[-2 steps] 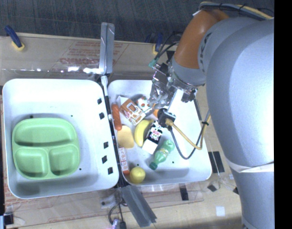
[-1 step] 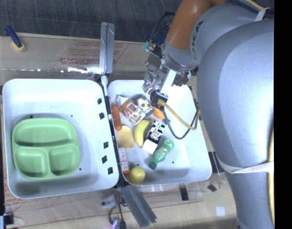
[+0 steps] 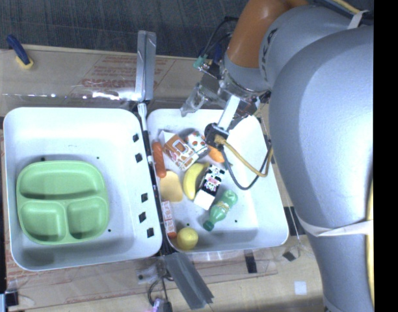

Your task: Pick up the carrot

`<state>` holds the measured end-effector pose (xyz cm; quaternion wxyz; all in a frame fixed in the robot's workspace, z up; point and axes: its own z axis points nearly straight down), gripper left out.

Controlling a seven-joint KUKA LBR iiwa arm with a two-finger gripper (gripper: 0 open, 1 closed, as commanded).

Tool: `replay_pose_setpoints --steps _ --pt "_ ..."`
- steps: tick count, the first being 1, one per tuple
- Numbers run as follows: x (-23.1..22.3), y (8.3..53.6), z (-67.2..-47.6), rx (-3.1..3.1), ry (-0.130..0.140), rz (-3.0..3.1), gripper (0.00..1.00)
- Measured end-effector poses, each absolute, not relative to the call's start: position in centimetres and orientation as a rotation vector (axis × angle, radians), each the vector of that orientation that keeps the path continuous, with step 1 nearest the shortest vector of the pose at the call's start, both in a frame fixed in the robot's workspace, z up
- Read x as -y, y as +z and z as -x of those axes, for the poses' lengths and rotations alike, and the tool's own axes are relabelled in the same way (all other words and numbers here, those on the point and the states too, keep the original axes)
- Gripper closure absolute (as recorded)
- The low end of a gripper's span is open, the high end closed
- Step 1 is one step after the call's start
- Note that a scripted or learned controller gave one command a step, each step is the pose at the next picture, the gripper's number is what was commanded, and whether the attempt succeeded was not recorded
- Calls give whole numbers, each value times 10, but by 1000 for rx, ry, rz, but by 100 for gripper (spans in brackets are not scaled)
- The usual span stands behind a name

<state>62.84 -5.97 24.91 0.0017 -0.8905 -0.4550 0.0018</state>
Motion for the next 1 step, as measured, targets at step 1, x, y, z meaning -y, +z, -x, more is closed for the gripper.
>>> replay_pose_setpoints --steps 1 --pt "111 117 -619 1442 -19 2798 0"
